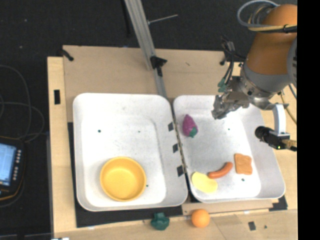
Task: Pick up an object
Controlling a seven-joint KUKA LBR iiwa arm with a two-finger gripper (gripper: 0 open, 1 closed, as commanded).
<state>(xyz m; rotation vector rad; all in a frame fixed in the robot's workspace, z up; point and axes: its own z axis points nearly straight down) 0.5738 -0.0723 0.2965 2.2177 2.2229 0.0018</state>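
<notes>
Camera view: grey two-finger gripper [220, 111] hangs over the right shallow white bin [267, 184] toward its 12 o'clock rim, holding nothing; how wide it stands, cannot tell. Approach step, judged: nearest candidate, the small purple rounded object [189, 125], lies at the gripper's 8 o'clock, near the bin's 9 o'clock wall. Next move needs descent over it; open floor lies on its 3 o'clock side.

Bright, even overhead light; slightly soft focus.

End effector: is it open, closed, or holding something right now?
End effector: above the right bin, nothing seen between it; open or closed cannot be told.
</notes>
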